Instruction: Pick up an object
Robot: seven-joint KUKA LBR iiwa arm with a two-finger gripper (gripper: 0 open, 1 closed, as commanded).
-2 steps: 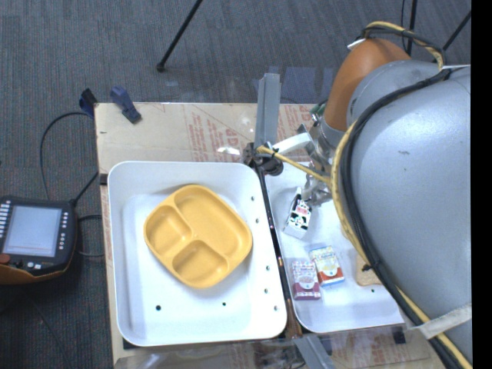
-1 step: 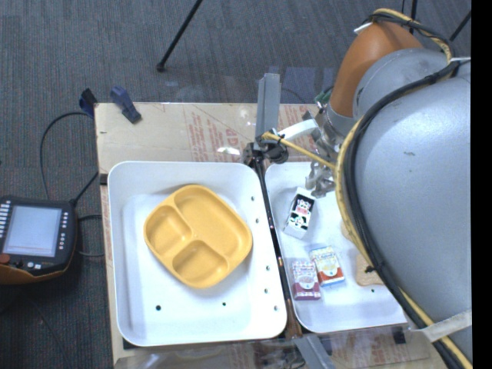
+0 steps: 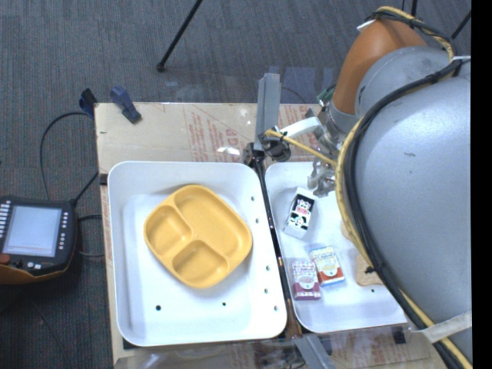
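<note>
Two shallow white bins are seen side by side on the bench. The left bin (image 3: 123,283) is occupied by a yellow divided plate (image 3: 198,235), which is set slightly toward the bin's far side, with bare floor left along the left wall and a wider strip along the near edge. The plate is kept clear of every wall.

The right bin (image 3: 338,314) is partly covered by the grey arm (image 3: 415,198), by which the bin's whole right side is hidden. Three small things are seen on the floor that shows. A black-and-white carton (image 3: 300,213) lies close to the bin's left wall, toward the far end. Nearer the viewer, a dark red packet (image 3: 306,279) and an orange-and-white packet (image 3: 328,265) lie just beside each other, perhaps touching, close under the arm's edge. Some bare floor is left between the carton and the two packets, and more along the near rim.

The gripper (image 3: 321,181) is seen low over the far end of the right bin, just to the right of and beyond the carton. Whether it is spread or closed cannot be told, and nothing is seen held in it.

A handheld control pad (image 3: 34,237) is seen on the carpet to the left of the bench.
</note>
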